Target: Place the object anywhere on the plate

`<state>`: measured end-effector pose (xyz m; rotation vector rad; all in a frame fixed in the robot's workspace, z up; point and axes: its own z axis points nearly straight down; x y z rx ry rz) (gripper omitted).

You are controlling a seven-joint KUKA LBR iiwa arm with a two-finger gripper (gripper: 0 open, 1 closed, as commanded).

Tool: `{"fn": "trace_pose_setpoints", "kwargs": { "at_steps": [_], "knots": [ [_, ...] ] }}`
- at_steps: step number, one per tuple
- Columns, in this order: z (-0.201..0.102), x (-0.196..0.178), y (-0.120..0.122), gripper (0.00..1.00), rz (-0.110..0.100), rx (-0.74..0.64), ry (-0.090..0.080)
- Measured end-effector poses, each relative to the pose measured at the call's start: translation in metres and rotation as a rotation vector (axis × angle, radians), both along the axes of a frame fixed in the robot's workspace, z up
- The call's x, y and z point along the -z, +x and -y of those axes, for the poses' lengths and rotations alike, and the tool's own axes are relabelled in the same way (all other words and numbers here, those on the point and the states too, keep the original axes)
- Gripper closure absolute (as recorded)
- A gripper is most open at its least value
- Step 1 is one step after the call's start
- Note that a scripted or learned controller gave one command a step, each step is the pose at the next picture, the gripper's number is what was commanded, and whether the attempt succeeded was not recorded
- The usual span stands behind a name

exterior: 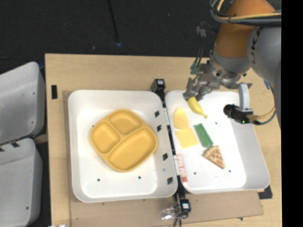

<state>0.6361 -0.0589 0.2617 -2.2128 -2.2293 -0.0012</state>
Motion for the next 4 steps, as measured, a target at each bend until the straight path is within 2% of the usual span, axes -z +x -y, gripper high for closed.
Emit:
{"fn": "trace_pose_setpoints", "kwargs": {
  "at_steps": [1,2,3,4],
  "knots": [
    [-0.048,-0.003,-0.002,1.0,-0.002,0.001,-0.001],
    [-0.097,0.014,0.007,1.0,-0.004,0.001,-0.001],
    [-0.151,0.008,0.004,1.0,0.001,0.001,0.0],
    [-0.148,0.008,0.004,0.0,0.0,0.005,-0.001]
  ]
}}
